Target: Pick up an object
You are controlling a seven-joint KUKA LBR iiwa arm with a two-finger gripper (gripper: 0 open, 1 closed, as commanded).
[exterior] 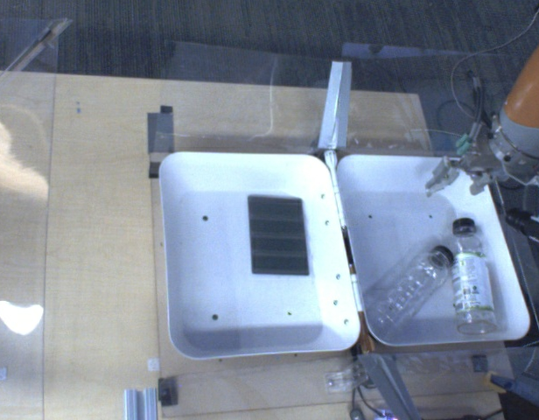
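Two clear plastic bottles with black caps lie in the right bin [374, 191]. One bottle [472, 278] lies near the right wall with its cap pointing away from me. The other bottle [408, 289] lies slanted to its left, and their cap ends are close together. A dark ridged rectangular block [278, 234] lies flat in the middle of the left bin [199, 182]. My gripper [457, 178] hangs over the right bin's far right corner, open, with nothing between its fingers. It is above and behind the bottles, apart from them.
A metal post [336, 103] rises from the joint between the two bins at the back. Cables [479, 86] trail behind the arm at the upper right. Wooden bench [86, 234] surrounds the bins on the left.
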